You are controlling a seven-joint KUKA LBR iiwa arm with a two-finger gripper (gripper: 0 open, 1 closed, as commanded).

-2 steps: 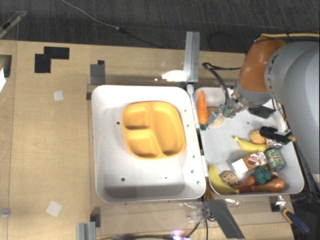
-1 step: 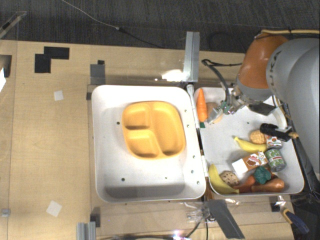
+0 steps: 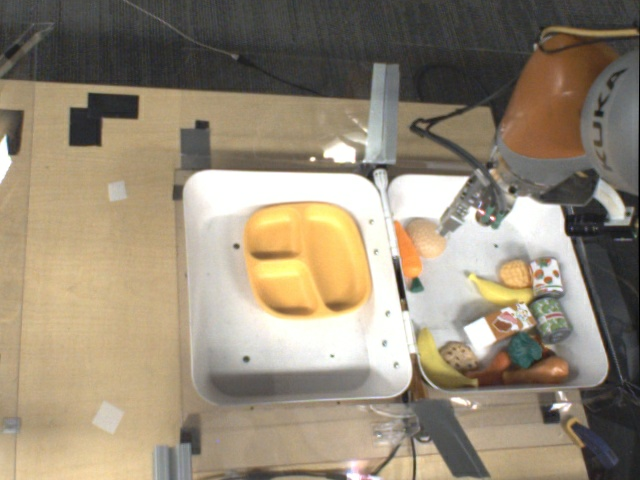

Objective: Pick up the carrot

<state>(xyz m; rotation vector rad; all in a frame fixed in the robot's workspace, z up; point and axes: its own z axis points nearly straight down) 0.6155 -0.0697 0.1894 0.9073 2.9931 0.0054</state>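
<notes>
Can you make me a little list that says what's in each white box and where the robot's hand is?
left bin: yellow divided plate
right bin: carrot, egg, two bananas, small cans, other toy food
carrot: lies along the right bin's left wall, green end toward the camera
gripper: above the right bin, just right of the egg, holding nothing
arm: enters from the right

"KU" letters on arm [image 3: 600, 118].
</notes>
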